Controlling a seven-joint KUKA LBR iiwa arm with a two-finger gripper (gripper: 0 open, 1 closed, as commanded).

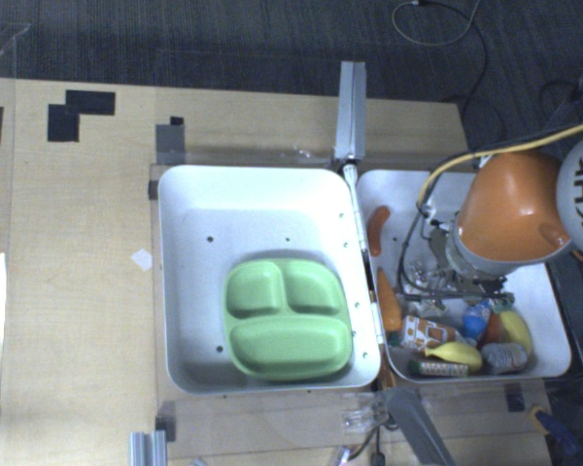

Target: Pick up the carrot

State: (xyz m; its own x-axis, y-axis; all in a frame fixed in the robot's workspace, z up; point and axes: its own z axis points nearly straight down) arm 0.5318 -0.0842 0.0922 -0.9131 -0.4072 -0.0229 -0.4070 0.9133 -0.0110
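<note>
The carrot is a slim orange piece lying along the left wall of the right bin, near the front. My gripper hangs over the middle of that bin, just right of the carrot, and is mostly hidden under the orange wrist band. Nothing visible shows the carrot lifted off the bin floor.
A reddish sausage-like piece lies farther back along the same wall. Front of the right bin is crowded: a banana, a small printed box, a blue item, a yellow fruit. The left bin holds a green divided plate.
</note>
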